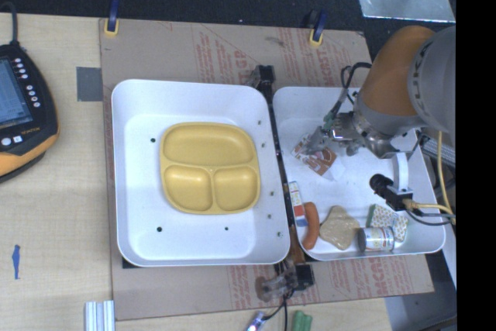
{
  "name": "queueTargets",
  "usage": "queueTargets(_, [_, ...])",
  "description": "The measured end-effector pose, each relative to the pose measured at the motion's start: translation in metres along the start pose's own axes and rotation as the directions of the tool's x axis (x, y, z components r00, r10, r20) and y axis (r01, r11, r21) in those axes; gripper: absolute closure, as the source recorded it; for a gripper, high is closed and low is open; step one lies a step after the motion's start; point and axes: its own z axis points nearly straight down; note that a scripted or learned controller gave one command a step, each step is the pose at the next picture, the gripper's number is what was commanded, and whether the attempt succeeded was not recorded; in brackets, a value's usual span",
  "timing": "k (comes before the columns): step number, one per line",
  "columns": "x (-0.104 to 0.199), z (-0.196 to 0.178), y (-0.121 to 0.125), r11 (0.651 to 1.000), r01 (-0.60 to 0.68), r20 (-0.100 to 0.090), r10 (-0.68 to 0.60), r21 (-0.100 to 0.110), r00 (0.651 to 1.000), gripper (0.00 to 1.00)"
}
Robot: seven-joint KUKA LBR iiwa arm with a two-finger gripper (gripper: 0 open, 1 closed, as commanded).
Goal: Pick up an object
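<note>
Arm low over the right bin

The gripper hangs over a crinkled wrapper near the right bin's middle; its opening cannot be told. A yellow plate fills the left bin.

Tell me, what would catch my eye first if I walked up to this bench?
Probably the yellow divided plate, lying alone in the middle of the left bin. Next, the big grey arm with its orange band, reaching in from the right, its hand low over a crinkly wrapper in the right bin. Along that bin's near edge lie a sausage, a tan lump and a small can.
</note>
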Motion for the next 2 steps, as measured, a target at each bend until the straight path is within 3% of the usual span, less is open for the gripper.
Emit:
queueTargets(1, [0.000,-0.001,-0.007,1.000,-0.001,0.002,0.001,-0.012,1.000,0.00])
queueTargets(2, [0.006,0.000,0.005,1.000,-0.001,0.001,0.001,0.003,1.000,0.00])
